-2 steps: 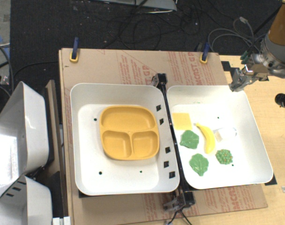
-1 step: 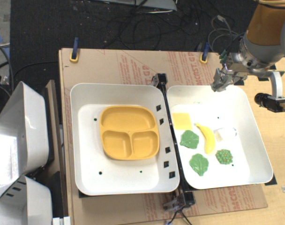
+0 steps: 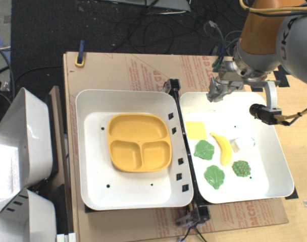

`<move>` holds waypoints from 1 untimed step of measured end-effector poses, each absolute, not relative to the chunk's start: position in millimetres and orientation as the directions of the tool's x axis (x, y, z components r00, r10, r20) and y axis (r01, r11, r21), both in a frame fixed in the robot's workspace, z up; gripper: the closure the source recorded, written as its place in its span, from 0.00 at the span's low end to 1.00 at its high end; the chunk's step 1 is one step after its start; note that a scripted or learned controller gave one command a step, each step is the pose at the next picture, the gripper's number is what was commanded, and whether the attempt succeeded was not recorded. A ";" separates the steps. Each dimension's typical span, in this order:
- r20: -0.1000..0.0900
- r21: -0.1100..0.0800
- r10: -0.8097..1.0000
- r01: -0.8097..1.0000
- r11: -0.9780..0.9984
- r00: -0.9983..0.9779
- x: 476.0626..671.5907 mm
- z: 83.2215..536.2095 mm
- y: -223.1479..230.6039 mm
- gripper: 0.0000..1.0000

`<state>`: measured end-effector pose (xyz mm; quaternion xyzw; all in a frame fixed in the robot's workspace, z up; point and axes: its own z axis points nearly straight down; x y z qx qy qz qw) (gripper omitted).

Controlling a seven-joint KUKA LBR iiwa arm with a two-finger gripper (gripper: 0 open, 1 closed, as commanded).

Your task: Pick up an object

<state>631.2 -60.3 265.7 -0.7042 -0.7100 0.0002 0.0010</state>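
Down at the near edge of the right bin (image 3: 274, 185) sit two green leafy pieces (image 3: 214, 176), a broccoli floret (image 3: 241, 168), a banana (image 3: 223, 148) and a yellow square (image 3: 196, 130), all loose on the white floor. Left bin (image 3: 88, 135) just has the yellow divided tray (image 3: 140, 141). Gripper (image 3: 217, 92) hangs over the far edge of the right bin, well apart from the food, nothing between its fingers; can't tell if they're spread or closed. So the pick looks not started yet, the whole descent and grab is left.
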 end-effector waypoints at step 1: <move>0.001 0.001 1.000 1.000 0.009 -0.009 643.2 258.2 -2.9 1.00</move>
